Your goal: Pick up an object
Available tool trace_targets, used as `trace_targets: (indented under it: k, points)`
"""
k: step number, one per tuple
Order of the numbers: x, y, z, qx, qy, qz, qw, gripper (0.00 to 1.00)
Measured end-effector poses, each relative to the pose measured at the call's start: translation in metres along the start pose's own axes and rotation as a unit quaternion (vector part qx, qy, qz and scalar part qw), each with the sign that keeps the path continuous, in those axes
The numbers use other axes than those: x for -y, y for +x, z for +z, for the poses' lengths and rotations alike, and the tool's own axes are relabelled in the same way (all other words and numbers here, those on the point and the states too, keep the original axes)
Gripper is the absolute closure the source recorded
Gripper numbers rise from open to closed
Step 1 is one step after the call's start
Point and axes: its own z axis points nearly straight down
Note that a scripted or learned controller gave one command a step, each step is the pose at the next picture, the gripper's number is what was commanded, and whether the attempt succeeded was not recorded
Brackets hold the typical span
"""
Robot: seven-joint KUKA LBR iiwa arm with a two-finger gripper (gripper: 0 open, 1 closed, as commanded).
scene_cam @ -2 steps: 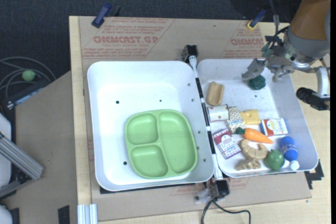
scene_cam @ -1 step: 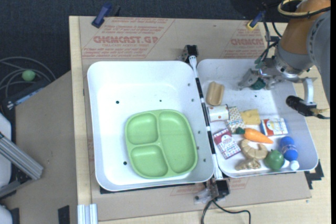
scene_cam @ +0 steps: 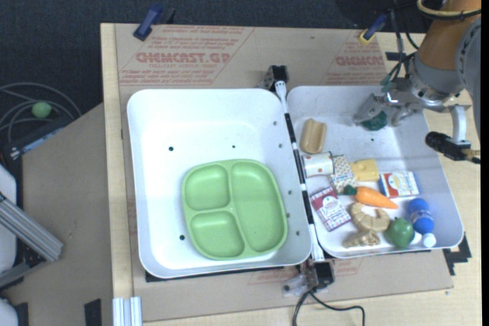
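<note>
hand (scene_cam: 374, 117) state unclear, above the carrot (scene_cam: 376, 198): light, stiff, slick; grip across its thick middle.

toy foods (scene_cam: 365, 198) (mixed), right bin (scene_cam: 336, 99)

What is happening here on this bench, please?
A grey robot arm reaches in from the right, and its tool is over the far part of the right bin. That bin holds small toy foods near its front, such as a carrot, a green ball and a bread piece. The left bin holds a green divided plate. Nothing looks picked up yet.
</note>
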Motion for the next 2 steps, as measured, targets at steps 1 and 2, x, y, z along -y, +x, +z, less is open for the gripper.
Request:
trace_targets:
  k: [1, 2]
  points:
    - [-0.001, -0.004, -0.01, 0.008, -0.007, 0.0, 0.9999, 1.0]
    - [0.0, 0.062, -0.006, 0.007, -0.005, 0.001, 1.0, 1.0]
